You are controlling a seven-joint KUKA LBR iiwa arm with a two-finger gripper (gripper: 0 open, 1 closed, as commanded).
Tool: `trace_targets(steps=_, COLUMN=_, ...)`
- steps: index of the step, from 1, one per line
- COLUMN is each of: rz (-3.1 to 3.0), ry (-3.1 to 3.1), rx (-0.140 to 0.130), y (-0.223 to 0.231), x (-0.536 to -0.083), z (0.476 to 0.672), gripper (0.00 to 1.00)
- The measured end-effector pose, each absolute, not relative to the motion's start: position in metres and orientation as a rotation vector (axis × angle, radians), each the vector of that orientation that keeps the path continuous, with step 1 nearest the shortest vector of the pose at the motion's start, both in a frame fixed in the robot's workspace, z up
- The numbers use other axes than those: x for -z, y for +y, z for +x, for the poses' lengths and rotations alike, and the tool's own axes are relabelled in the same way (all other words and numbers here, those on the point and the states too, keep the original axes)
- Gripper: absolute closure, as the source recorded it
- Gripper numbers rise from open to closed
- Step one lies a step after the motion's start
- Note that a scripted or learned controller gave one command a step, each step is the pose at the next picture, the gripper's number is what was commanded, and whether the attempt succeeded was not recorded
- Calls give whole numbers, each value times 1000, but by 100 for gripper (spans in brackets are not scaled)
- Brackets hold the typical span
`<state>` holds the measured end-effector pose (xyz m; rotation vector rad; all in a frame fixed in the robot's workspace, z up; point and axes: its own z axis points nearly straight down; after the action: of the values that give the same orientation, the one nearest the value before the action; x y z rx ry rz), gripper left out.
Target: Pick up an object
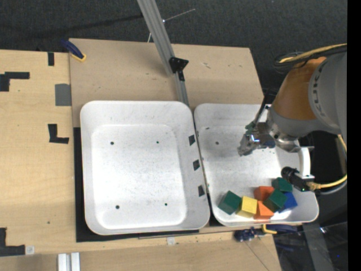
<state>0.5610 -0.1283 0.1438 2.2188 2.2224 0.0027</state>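
Several small blocks lie bunched in the near right corner of the right bin [225, 120]: a dark green block [229, 201], a yellow block [247, 206], an orange block [262, 208], a red-orange block [262, 193], a teal-green block [278, 197] and a blue block [288, 201]. My gripper [246, 145] hangs over the middle of the right bin, up and to the left of the blocks and apart from them. Nothing shows between its tips.
The left bin [135, 109] sits beside the right one, sharing the middle rims. A slanted metal pole [161, 33] with a black clamp crosses the bench behind the bins. My grey and orange arm [307, 97] covers the right bin's far right side.
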Motion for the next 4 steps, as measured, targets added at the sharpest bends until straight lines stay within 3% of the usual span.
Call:
trace_targets(steps=2, rz=2217, ry=2220, rx=-4, y=-126, x=-246, z=574, gripper=100)
trace_targets(steps=4, rz=2216, ry=2229, rx=1, y=-20, x=-244, z=583, gripper=100)
